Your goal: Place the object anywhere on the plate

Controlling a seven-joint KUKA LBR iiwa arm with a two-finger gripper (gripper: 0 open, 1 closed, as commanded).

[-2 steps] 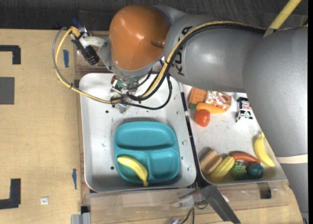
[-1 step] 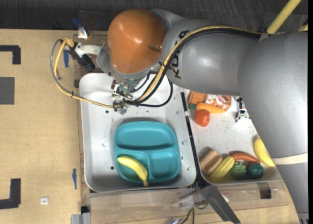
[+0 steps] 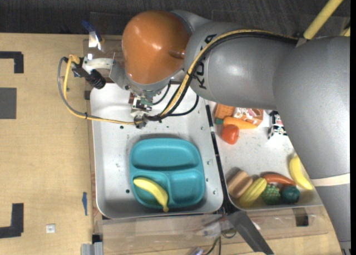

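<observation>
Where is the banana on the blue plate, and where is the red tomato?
banana (image 3: 151, 190): camera view, middle of its yellow curve, in the plate's lower left compartment.
blue plate (image 3: 167, 156): camera view, bare floor of its top compartment.
red tomato (image 3: 230, 133): camera view, centre of its red skin, right bin.

A teal plate (image 3: 167, 162) lies in the white bin (image 3: 105, 153) just below the hand (image 3: 142, 106), with a yellow banana (image 3: 151, 191) on it. The arm (image 3: 250, 75) above the hand is grey with an orange band (image 3: 151, 48). To the hand's right lie a red-orange tomato (image 3: 230, 133), another yellow banana (image 3: 300, 173) and a green fruit (image 3: 289, 194). The bench (image 3: 39, 153) is pale tan wood.
</observation>
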